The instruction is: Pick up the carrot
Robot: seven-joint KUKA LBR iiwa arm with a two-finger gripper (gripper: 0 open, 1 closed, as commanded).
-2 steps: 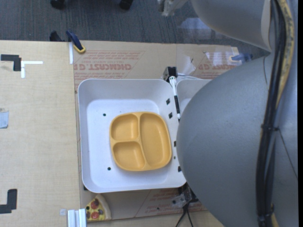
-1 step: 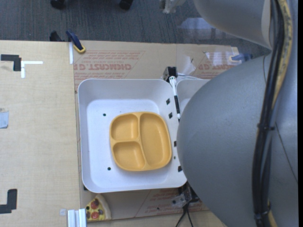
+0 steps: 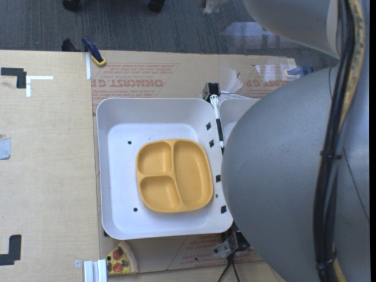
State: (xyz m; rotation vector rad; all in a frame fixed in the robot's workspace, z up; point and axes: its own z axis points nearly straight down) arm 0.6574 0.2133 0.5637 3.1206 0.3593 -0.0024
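Progress: judging from this view, I count the pick as not yet done; there is no carrot lifted in sight, so reaching, closing and lifting all seem left to do.

My arm: my grey arm [image 3: 294, 175] swells across the right half of the camera view, with a black cable [image 3: 329, 151] running down its side. It covers nearly all of the right bin.

My pincer: it sits somewhere beneath my own bulk, so I cannot tell how wide it stands or whether it has hold of anything.

Carrot: I cannot place it. It does not lie in the left bin, so my guess is that it sits in the right bin under my arm, but that is a guess.

Left bin: the shallow white bin [image 3: 114, 169] lies fully open to the camera, on the cardboard sheet [image 3: 135, 78] that covers the bench.

Left bin contents: one yellow divided plate [image 3: 174, 175] with three compartments, lying flat near the middle of the bin floor. All three compartments are bare.

Right bin: just a strip of its white rim [image 3: 238, 107] peeks out beside the left bin, touching it along the clipped edge.

Outside the bins: a toy pizza slice [image 3: 119, 259] lies on the bench just below the left bin's front corner, apart from anything I need.

What is left: all of it, as far as I can judge.
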